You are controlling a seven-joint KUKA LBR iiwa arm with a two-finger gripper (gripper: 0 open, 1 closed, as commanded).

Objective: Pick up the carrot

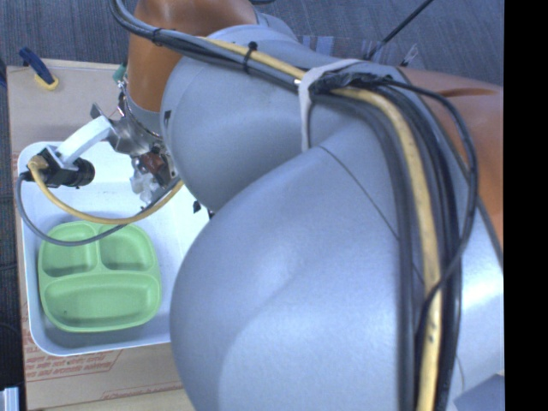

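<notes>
Closest to you is the arm's big grey link (325,272), bulking across the middle and right of the camera view, with a bundle of black and yellow cables (411,152) strapped along its top edge by a white tie (306,101).

Drop to the lower left: a strip of cardboard with red print (73,366) lies just in front of the near rim of the white bin (51,339). Inside that bin, at the near end, sits a green divided plate (98,276), flat on the floor of the bin, one long compartment nearest you and two smaller ones behind it.

Just beyond the plate a thin yellowish hose (111,221) loops over the bin floor and runs back to a black fitting (70,174) at the end of a white bracket (86,135), out over the bin's far left corner.

To the right of that bracket you have the gripper (151,175), hanging over the far half of the bin, close against the grey link. Whether the claw is wide, narrow or holding anything, you cannot tell from this angle. Where the carrot lies, you cannot tell either.

Above the gripper rises the orange band (175,32). Furthest back on the left, a small blue and yellow tool (38,68) lies on the bench top beyond the bin.
</notes>
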